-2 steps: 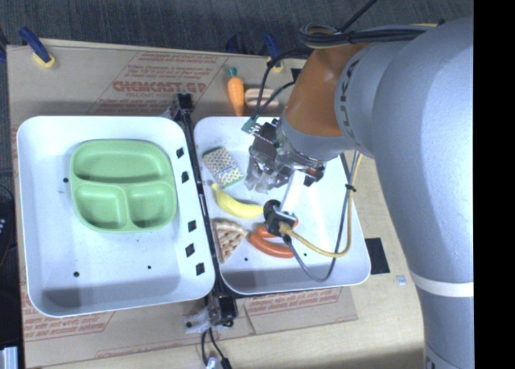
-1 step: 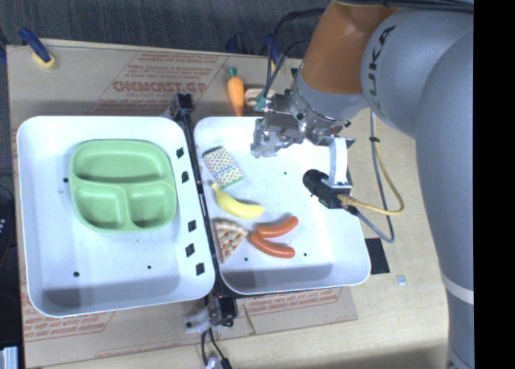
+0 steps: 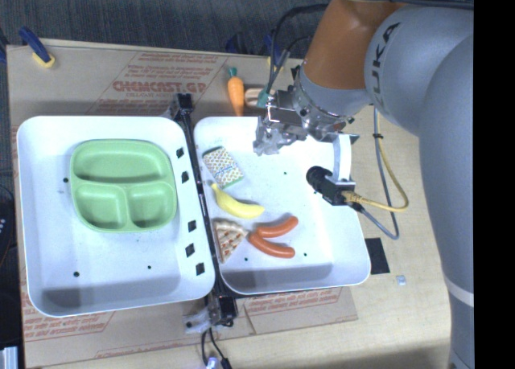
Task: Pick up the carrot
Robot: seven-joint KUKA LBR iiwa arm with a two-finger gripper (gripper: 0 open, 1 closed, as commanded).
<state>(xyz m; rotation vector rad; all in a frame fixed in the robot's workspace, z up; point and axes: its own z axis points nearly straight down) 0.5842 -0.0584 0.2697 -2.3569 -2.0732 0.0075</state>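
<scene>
The carrot (image 3: pixel 234 94), orange with a green top, lies on the cardboard just behind the far rim of the right bin (image 3: pixel 346 256), outside it. My gripper (image 3: pixel 268 141) hangs over the far left part of the right bin, a little to the right of the carrot and nearer the camera. It is apart from the carrot, and I see nothing held in it. The grey arm with its orange band comes in from the upper right.
In the right bin lie a checkered packet (image 3: pixel 223 166), a banana (image 3: pixel 236 203), two sausages (image 3: pixel 276 227) and a waffle piece (image 3: pixel 228 239). The left bin (image 3: pixel 40 263) holds a green divided tray (image 3: pixel 123 184). A yellow cable (image 3: pixel 385 190) hangs beside the wrist.
</scene>
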